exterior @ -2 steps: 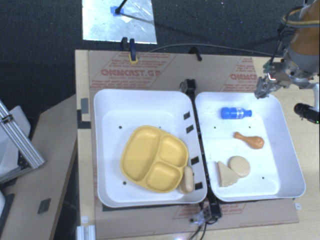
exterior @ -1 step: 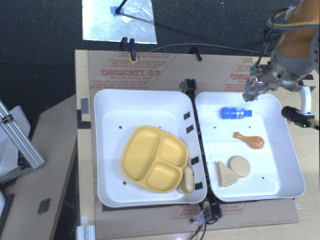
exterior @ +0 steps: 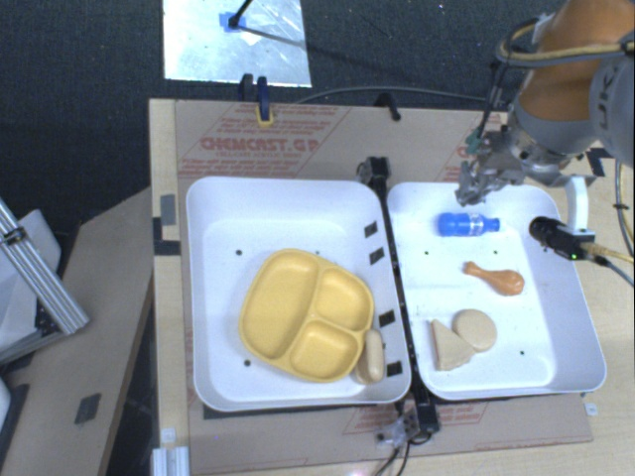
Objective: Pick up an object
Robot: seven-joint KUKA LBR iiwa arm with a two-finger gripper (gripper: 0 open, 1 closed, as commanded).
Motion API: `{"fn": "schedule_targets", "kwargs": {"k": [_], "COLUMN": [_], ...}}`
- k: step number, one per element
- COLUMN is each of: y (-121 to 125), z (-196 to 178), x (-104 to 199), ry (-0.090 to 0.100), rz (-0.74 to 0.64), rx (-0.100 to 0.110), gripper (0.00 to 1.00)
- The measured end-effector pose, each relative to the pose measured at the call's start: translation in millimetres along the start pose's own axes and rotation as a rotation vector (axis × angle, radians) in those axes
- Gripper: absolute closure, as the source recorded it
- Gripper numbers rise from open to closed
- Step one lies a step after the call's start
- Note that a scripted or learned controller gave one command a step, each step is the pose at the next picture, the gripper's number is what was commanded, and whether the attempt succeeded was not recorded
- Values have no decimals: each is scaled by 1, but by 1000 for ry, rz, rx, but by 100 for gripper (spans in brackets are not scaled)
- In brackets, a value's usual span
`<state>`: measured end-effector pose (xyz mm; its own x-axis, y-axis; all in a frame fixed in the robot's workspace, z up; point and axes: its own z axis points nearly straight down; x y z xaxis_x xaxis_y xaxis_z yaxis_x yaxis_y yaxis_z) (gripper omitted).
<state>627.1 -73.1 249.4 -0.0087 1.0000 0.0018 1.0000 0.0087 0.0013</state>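
A grey robot arm with an orange band reaches in from the right over a worktop (exterior: 298,127) carrying two shallow white bins side by side. Its gripper (exterior: 474,188) hangs over the far edge of the right bin (exterior: 571,305); whether it is released or clenched cannot be told from this angle, and nothing is seen held in it.

Just below the gripper, toward the camera, lies a small blue bottle (exterior: 466,225), the nearest thing to pick. It rests on its side, long axis running left to right across the bin, cap end pointing right. A grasp would likely need to come straight down and close across its narrow width.

Farther beyond the bottle lie an orange drumstick-shaped toy (exterior: 494,278), a tan round piece (exterior: 475,327) and a tan wedge (exterior: 448,346). Well to the gripper's left, the left bin (exterior: 228,216) holds a yellow divided tray (exterior: 306,312).
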Motion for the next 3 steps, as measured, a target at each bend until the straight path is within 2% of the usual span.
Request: {"fn": "schedule_targets", "kwargs": {"k": [2, 3], "y": [-29, -53], "z": [-6, 0], "x": [92, 150], "ry": [0, 1], "rz": [0, -1], "rx": [1, 2], "gripper": [100, 100]}}
